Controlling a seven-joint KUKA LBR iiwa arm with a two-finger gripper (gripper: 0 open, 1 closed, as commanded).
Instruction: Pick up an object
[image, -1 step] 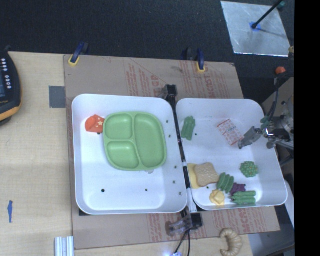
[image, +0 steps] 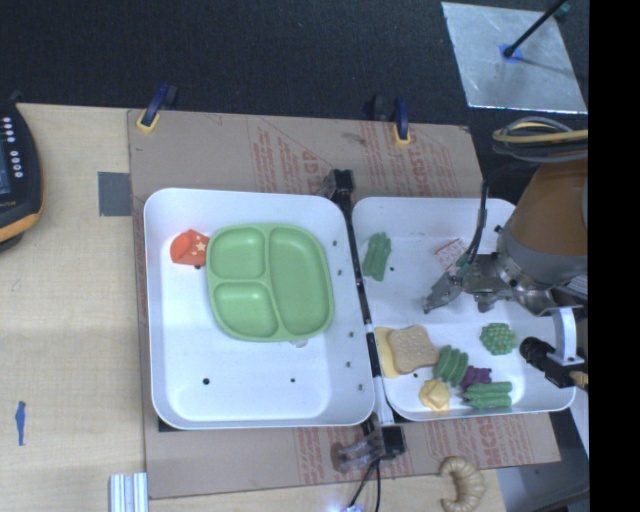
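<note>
While it hovers over the right bin (image: 400, 215), the end effector (image: 440, 297) grips nothing, fingers apart.

- Cardboard sheet (image: 300, 150) beneath my two bins: repeated red printing runs in slanted bands across it, too small and blurred for me to read.
- Red item (image: 188, 247) at the far left corner of the left bin (image: 170, 330): a yellow star mark, no lettering I can make out.
- Black-and-orange device (image: 15, 170) at the far left edge: rows of small buttons, any legends illegible.
</note>
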